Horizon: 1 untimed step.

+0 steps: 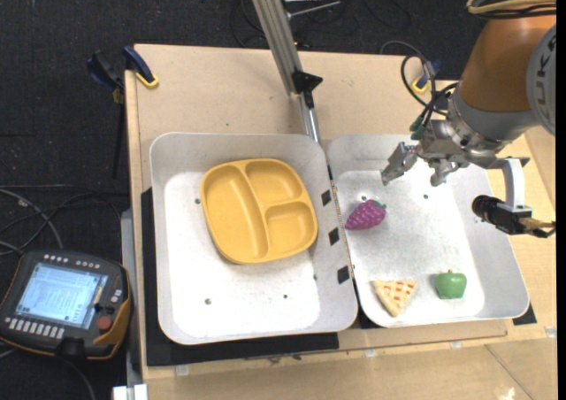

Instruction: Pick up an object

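- Above the right bin (495,296), the claw (416,165) hangs wide and holds nothing, poised to descend.
- Just below it, the purple grapes (365,214) lie loose, likeliest target.

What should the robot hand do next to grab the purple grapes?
Probably move toward the bin's near side and go down. The gripper hangs open above the far part of the right bin, with nothing between its fingers. The purple grapes lie close by, nearer than the pizza slice and green pepper, with bare bin floor around them.
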{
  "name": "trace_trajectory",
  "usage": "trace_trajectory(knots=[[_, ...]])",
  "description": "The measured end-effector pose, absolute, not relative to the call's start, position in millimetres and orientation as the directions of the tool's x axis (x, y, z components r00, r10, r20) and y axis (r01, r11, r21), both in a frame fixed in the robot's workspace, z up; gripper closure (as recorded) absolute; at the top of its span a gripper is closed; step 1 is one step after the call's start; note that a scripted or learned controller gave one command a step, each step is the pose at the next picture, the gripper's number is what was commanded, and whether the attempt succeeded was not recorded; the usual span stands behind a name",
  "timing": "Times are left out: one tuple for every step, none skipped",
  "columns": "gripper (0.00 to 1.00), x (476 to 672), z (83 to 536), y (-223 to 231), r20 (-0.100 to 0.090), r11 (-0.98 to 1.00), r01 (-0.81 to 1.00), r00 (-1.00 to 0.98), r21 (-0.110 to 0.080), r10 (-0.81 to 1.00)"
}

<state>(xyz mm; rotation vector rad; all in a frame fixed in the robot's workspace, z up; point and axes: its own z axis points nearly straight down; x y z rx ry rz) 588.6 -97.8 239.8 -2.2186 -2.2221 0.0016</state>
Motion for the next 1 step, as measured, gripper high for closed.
trace_trajectory(knots=[[0.00,588.6,239.9,-97.7,0.001,0.001,1.000,-0.001,-0.001,1.000]])
